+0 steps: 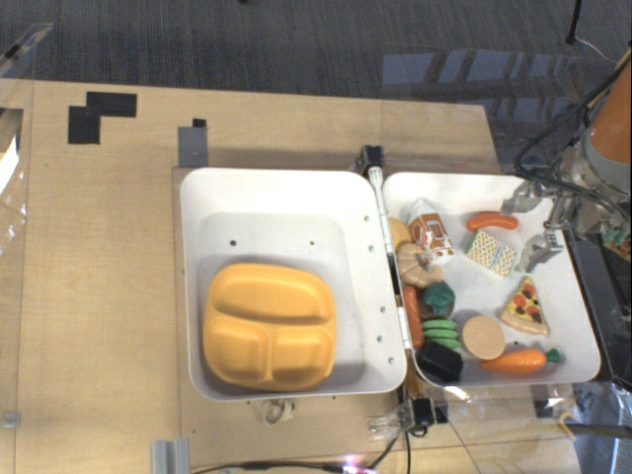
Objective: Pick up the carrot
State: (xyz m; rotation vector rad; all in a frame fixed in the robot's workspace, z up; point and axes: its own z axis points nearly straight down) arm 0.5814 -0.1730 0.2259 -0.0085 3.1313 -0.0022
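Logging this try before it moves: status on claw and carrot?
Claw open, above right bin's far right side, holding nothing. Carrot lies at near edge, ungrasped. Round tan disc touches its left end; pizza slice just beyond.

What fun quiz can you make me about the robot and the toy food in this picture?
1. True or false: the carrot lies in the right bin.
2. What lies in the left bin? A) a pizza slice B) a yellow tray C) a sausage
3. Fill in: the gripper hovers over the right bin's far right side, apart from the ____.

Key: 1 true. 2 B. 3 carrot, which lies by the bin's near edge, beside the round tan disc.
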